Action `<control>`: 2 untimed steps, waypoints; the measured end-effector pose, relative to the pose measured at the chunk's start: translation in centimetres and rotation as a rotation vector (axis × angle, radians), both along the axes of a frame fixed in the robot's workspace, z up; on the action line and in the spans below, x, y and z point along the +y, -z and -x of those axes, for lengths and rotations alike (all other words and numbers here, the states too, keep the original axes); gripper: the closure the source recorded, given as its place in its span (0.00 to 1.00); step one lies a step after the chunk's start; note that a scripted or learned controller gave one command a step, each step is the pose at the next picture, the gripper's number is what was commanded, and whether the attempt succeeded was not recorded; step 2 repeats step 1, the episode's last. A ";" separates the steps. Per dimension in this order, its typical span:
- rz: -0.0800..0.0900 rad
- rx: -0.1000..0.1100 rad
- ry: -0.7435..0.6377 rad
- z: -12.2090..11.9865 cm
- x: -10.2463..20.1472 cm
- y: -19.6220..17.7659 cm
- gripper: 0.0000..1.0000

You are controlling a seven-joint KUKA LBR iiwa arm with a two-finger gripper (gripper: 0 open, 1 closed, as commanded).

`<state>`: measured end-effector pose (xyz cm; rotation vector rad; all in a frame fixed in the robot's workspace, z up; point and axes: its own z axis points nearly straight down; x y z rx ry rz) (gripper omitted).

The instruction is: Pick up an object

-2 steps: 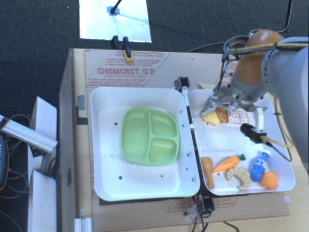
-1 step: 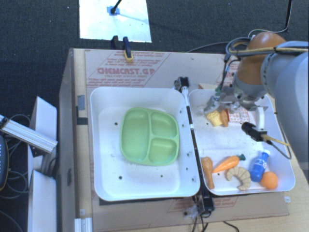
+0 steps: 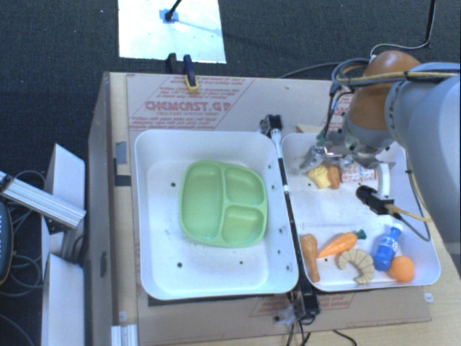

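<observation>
My gripper (image 3: 325, 166) is low over the far left corner of the right bin (image 3: 325, 211). Right under it lie a yellow wedge (image 3: 319, 179) and a small brown piece (image 3: 334, 176), side by side and touching the gripper's tip. Whether either one is gripped is hidden by the wrist. At the near end of the same bin lie a brown sausage-like roll (image 3: 310, 256), a carrot (image 3: 338, 244), a croissant (image 3: 357, 263), a blue bottle (image 3: 387, 247) and an orange (image 3: 402, 269).
The left bin (image 3: 155, 265) holds a green divided plate (image 3: 222, 203) at its middle. A dark divider rail (image 3: 284, 193) runs between the two bins. The grey arm (image 3: 425, 114) covers the right bin's far right corner.
</observation>
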<state>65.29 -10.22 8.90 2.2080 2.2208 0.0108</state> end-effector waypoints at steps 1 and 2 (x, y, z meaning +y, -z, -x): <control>0.000 0.004 -0.001 0.1 0.0 -0.9 1.00; 0.000 0.004 -0.001 0.1 0.0 -0.9 1.00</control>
